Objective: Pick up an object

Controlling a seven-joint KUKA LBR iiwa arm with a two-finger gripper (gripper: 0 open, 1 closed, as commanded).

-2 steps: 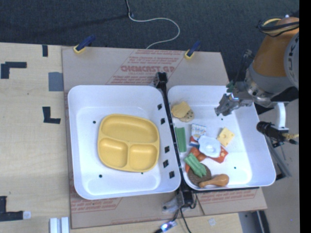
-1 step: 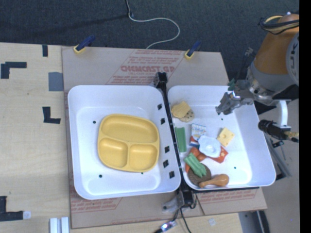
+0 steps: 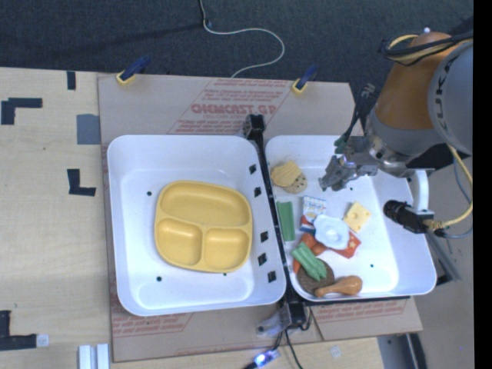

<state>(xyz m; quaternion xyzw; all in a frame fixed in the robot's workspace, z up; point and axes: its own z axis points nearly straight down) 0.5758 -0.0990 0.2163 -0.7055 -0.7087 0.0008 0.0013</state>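
The things to pick from lie together in the right bin, and I count about seven of them: one tan round cookie near the bin's upper left by the divider, one green stick lying lengthwise just below it, one small printed packet beside the stick, one white cup-like piece resting on a red wrapper, one yellow cheese wedge just to the right of those, one green leafy vegetable on a dark brown piece at the bin's lower left, and one brown drumstick-shaped piece against the near wall. The gripper hangs over the upper middle of this bin, between the cookie and the cheese wedge, with nothing visibly between its fingers; whether those fingers stand apart or together I cannot tell, as they read as one dark grey mass from above. The arm comes in from the right with its orange band above the wrist. The left bin holds one yellow tray with three compartments, set near its middle. The two bins sit side by side on a cardboard sheet held by two blue-and-yellow clamps at its far edge.
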